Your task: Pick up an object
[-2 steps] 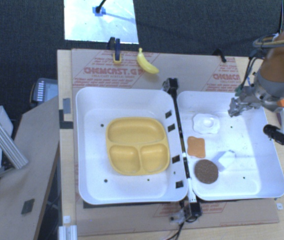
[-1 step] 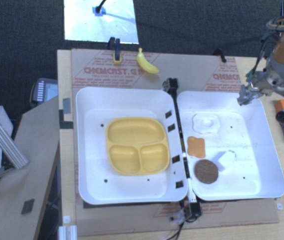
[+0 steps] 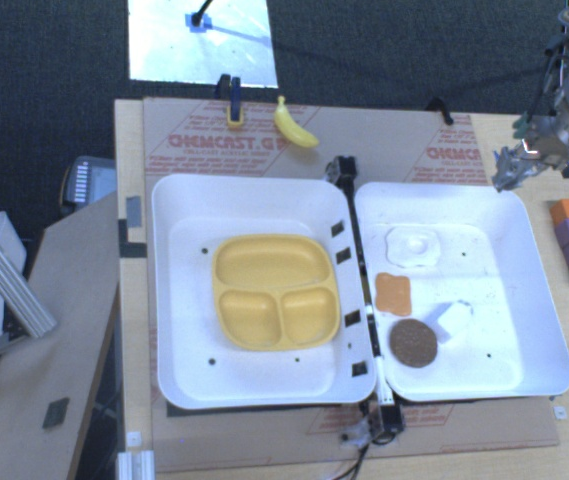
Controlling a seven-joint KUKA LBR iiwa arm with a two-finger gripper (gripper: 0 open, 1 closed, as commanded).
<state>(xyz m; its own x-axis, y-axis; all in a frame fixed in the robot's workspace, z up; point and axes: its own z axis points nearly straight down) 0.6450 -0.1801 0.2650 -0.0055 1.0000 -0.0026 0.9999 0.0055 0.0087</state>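
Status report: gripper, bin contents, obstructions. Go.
Gripper above right bin's far corner, holding nothing. Brown disc, orange piece, white pieces untouched in bin. Nothing blocking.

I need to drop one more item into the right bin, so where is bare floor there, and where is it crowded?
The right bin has bare floor along its right side and far right corner. Its left side is crowded: white egg piece, orange slice, brown patty and a small white piece. The yellow tray fills the left bin's middle.

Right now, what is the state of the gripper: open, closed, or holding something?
Gripper: cannot be told; it hangs above the far right corner of the right bin, with no object seen in it.
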